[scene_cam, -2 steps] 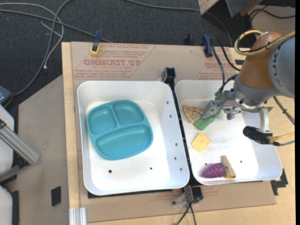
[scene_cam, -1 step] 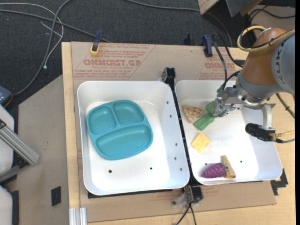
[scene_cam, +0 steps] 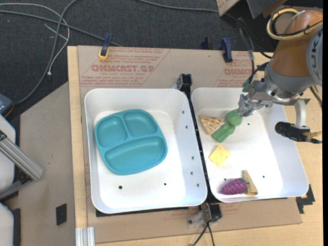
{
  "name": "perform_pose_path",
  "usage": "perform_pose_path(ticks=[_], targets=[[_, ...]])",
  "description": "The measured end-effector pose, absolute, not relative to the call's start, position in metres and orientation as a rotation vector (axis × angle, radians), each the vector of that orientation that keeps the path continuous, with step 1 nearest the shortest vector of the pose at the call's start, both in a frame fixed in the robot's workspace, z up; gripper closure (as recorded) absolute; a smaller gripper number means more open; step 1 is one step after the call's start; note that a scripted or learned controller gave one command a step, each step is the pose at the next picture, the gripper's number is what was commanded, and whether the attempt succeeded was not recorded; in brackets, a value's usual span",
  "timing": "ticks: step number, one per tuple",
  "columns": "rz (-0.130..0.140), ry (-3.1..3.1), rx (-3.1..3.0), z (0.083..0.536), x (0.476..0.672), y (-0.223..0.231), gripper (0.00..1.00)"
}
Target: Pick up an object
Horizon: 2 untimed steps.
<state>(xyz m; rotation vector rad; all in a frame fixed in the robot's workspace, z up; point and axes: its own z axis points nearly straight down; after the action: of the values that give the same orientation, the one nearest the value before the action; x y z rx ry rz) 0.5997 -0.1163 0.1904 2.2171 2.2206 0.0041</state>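
- One claw (scene_cam: 245, 109) sits at the green vegetable's (scene_cam: 227, 125) top, right of centre; its spread I cannot tell
- Step: the grasp; next, a secure grip, then lifting

bins (scene_cam: 154, 99): white
divided plate (scene_cam: 131, 141): teal
toy vegetable (scene_cam: 226, 127): green
pizza slice (scene_cam: 210, 123): tan, criss-cross lines
cheese piece (scene_cam: 219, 155): yellow
grapes (scene_cam: 234, 186): purple
counter (scene_cam: 128, 65): brown cardboard, red lettering
clamps (scene_cam: 106, 46): blue
arm (scene_cam: 293, 60): grey, orange band

grey arm (scene_cam: 287, 76) with orange band, yellow cable loop, small metallic gripper (scene_cam: 245, 108).
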Motion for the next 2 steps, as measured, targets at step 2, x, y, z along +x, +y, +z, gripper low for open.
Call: perform_pose_path(ticks=[2], targets=[[0.004,2.220,2.218,0.284,0.599,-0.107,1.00]])
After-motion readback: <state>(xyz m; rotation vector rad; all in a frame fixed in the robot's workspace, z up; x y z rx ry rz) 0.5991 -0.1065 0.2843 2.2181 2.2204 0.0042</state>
